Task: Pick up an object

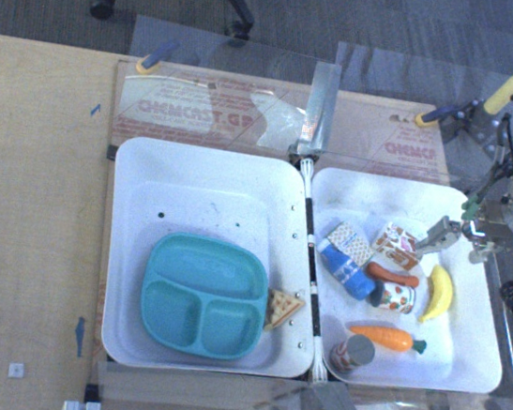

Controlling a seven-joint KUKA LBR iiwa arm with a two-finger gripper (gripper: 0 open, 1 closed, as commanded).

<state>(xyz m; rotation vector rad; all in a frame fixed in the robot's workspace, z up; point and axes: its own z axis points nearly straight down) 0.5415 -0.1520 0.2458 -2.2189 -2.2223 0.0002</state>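
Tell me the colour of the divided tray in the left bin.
Teal; the divided tray shows clearly in the camera view.

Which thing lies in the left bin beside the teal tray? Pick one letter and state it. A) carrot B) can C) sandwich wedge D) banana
C: the sandwich wedge rests against the right side of the teal tray in the left bin, while the banana, carrot and can all lie in the right bin.
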